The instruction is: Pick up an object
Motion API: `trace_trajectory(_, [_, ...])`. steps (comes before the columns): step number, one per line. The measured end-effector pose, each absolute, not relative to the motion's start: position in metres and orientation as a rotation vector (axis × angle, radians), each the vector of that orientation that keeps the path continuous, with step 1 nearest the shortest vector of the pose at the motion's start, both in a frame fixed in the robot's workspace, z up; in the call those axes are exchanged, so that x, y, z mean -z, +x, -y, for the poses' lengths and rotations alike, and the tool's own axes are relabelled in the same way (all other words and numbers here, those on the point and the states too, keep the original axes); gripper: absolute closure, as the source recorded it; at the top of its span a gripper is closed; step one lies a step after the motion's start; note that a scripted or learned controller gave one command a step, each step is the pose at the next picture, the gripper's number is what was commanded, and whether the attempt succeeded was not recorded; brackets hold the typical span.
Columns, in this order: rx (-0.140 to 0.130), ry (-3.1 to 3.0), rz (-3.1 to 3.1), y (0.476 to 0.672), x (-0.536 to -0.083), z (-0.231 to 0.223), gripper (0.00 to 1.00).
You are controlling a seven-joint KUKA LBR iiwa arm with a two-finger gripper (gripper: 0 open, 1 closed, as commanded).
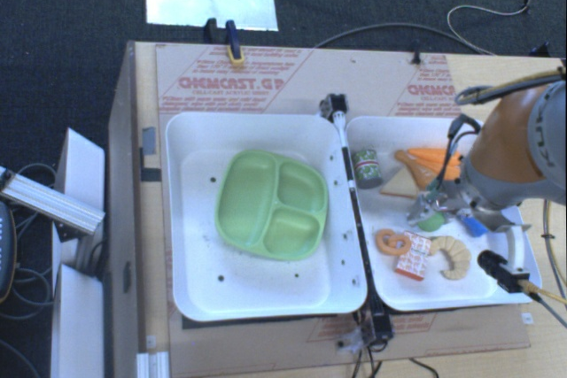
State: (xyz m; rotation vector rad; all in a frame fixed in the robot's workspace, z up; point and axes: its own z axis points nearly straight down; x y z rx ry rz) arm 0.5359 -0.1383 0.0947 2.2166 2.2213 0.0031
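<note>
Low over the right bin (390, 301) hangs the claw (429, 210), its metal tip pointing left and down among the small things lying there. How far it is open cannot be told from this slanted view (the tip is a small grey tangle, and the wrist above covers part of it), and nothing can be seen caught in it. A green object (431, 223) lies right under the tip, touching it or very nearly so. Just right of that sits a small blue piece (474, 227), partly under the wrist.

Near the claw, on the side closer to the camera, a pretzel (391, 241) lies on the bin floor, with a red and white packet (414, 260) just beside it and a tan croissant-shaped piece (455, 256) to the right of the packet. Farther away, an orange carrot-like toy (423, 159) lies on the far side of the claw, and a small dark can (366, 165) stands close to the divider between the bins.

Behind the claw, the grey arm with its orange band (500, 137) reaches in from the right.

Across the divider, the left bin (190, 164) holds a light green divided tray (270, 204), lying flat and well apart from the claw.
</note>
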Motion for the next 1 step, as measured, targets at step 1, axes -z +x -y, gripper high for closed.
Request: trace_trajectory(1, [-0.017,2.203,-2.229,0.5858,-0.1895,0.0680,1.00])
